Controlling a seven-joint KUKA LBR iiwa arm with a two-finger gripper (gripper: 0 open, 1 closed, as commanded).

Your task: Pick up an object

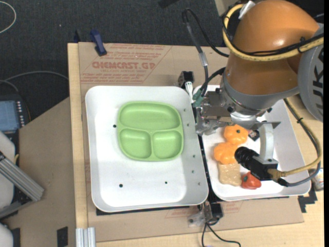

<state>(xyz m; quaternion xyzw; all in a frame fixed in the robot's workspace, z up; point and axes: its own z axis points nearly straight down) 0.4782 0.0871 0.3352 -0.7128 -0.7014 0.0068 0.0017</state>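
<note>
Cardboard covers the table under two white bins: the left bin [103, 153] carries a green divided plate [150, 129], while the tool [241, 118], its grip state impossible to tell beneath the orange wrist, hangs over the right bin [293, 138], just above the orange toy pieces [230, 144], which lie toward the near edge.

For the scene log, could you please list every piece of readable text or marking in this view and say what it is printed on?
"CHEMCAST GP": large red print on the brown protective sheet behind the left bin.
Smaller red lines above and below that brand: too blurred to read.
The green divided plate and the right bin carry no legible text.
</note>
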